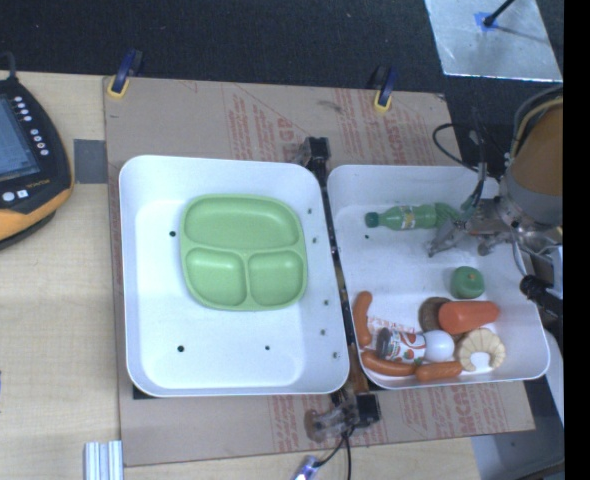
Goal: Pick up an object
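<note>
My gripper [465, 240] hangs over the far right part of the right bin [347, 268], its two grey fingers spread open with nothing between them. A green bottle [410, 216] lies on its side just left of the gripper. A small green ball-shaped fruit [466, 282] sits directly in front of the gripper, apart from it. Nearer the front lie a red-orange carrot [467, 316], a brown piece [434, 313], a white egg [439, 346], a pale croissant-like piece [481, 349], sausages [363, 318] and a printed packet [400, 343].
The left bin [145, 268] holds a light green divided plate [243, 250]. A teach pendant [10, 163] lies on the bench at far left. Clamps [122, 72] pin the cardboard sheet at the back. The arm's orange band [540, 153] shows at the right edge.
</note>
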`<action>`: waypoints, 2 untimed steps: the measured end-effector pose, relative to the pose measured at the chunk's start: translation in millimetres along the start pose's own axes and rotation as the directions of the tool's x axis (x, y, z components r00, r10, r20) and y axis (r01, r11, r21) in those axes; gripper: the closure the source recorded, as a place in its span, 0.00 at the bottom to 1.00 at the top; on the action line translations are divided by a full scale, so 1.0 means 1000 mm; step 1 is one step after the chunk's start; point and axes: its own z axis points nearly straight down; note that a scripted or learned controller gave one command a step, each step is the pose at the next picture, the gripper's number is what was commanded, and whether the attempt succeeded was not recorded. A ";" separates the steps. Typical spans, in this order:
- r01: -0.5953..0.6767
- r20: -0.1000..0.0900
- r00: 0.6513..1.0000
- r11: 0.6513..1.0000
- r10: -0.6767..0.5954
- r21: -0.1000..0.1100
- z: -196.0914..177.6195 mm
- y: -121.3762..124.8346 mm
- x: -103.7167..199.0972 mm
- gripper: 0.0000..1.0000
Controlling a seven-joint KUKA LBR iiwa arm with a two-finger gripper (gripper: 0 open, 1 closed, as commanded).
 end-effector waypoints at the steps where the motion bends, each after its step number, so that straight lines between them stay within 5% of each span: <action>1: -0.004 -0.003 1.000 1.000 0.004 -0.001 0.011 -0.039 0.002 0.00; 2: 0.000 -0.001 1.000 1.000 0.000 0.000 0.001 -0.039 0.000 1.00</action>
